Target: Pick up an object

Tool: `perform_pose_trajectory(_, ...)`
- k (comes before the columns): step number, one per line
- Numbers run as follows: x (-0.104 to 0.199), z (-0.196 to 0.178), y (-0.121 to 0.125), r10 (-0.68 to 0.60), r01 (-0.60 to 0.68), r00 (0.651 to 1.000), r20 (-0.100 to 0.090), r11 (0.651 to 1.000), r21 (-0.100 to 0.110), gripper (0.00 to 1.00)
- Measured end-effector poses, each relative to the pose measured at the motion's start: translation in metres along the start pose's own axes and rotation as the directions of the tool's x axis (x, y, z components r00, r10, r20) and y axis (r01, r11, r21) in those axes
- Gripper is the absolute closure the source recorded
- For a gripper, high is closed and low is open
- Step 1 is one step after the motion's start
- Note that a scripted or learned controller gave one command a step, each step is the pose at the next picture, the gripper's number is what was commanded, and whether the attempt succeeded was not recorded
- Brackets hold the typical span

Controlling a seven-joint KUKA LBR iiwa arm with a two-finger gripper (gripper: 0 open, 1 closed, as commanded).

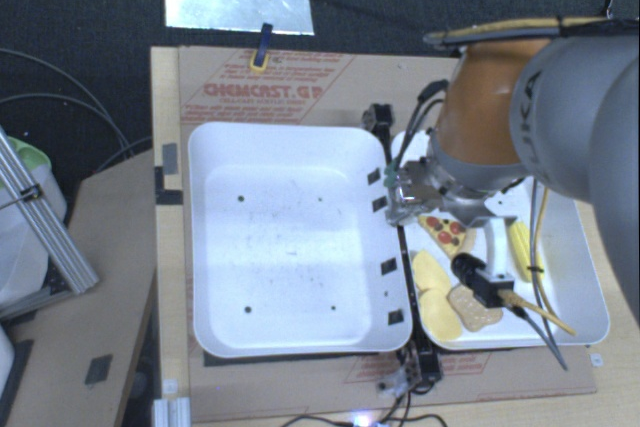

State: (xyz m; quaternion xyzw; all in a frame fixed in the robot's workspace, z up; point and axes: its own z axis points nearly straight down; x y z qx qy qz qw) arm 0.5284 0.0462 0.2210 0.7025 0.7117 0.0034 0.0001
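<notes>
Noted tool (432, 207) over right bin (592, 320), toward its 10 o'clock corner. Could not tell whether clenched or released. Found pizza slice (446, 231) in that bin, just at tool's 5 o'clock. Logged yellow disc (428, 273) and toast (474, 309) at bin's 7 o'clock. Placed left bin (290, 145) alongside at 9 o'clock on surface (250, 70).

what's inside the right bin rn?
Right bin: a pizza slice, pale yellow pieces, a tan cracker and a yellow corn-like piece. The arm covers its far part, so anything there is hidden.
</notes>
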Motion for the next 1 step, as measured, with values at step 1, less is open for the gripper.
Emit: perform_pose_trajectory(1,-0.0391,-0.0636,-0.0425,0.014,-0.014,1.0,0.004,1.0,-0.002,1.0)
